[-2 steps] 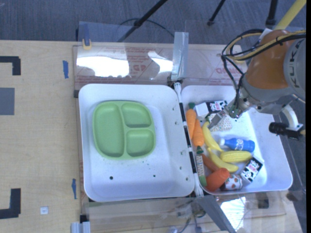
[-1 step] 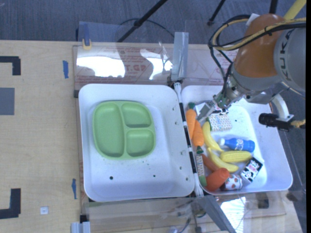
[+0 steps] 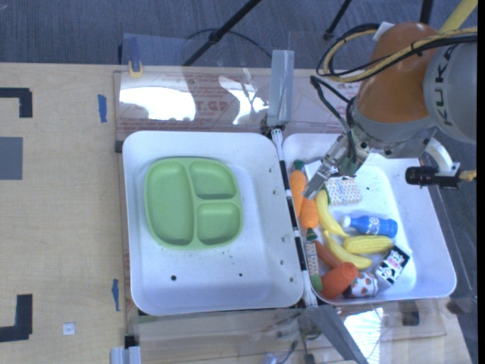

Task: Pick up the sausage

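Observation:
The sausage is a reddish-brown stick lying at a slant in the right bin, near its left wall, partly under a yellow banana and a corn cob. My gripper hangs over the upper left part of that bin, pointing down and to the left, just above an orange carrot and beside a white speckled packet. It stands well above the sausage in the view, with the banana between them. I see nothing held in it.
The right bin also holds a blue bottle, a red tomato-like piece, a strawberry and a black-and-white carton. A green divided plate lies in the left bin. A ridge separates the bins.

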`<act>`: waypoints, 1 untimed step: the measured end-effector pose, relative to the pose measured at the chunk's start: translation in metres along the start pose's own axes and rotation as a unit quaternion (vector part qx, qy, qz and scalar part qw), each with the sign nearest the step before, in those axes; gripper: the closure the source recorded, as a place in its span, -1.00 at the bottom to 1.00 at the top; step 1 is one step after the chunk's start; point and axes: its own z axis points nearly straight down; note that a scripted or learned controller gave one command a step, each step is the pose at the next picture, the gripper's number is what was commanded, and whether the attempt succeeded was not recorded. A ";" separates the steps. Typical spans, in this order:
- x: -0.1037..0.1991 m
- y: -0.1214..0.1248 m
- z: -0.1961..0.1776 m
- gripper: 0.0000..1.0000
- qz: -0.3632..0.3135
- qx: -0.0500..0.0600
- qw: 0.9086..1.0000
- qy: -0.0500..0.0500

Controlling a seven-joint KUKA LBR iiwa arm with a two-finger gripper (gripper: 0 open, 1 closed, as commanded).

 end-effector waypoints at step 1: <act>0.050 0.011 0.000 -1.00 -0.125 0.000 0.992 0.001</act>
